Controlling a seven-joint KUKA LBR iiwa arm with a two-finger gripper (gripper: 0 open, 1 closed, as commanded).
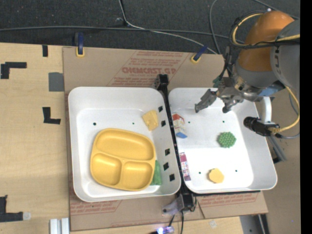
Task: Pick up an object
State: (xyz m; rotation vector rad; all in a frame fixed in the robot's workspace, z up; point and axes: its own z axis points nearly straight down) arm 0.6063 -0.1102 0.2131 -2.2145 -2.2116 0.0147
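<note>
The gripper [216, 105] is seen over the upper part of the right bin [261, 177], its 2 fingers spread apart with nothing between them. The nearest candidate, a green ball [226, 139], lies on the bin floor below the gripper in the camera view and slightly toward the right. It is round, so no long axis has to be matched. A yellow disc [216, 175] lies farther down, near the bin's lower edge. A small red and white item [177, 121] is set against the divider to the left. The ball is judged the shortest reach: a short shift down the view, then a descent.
</note>
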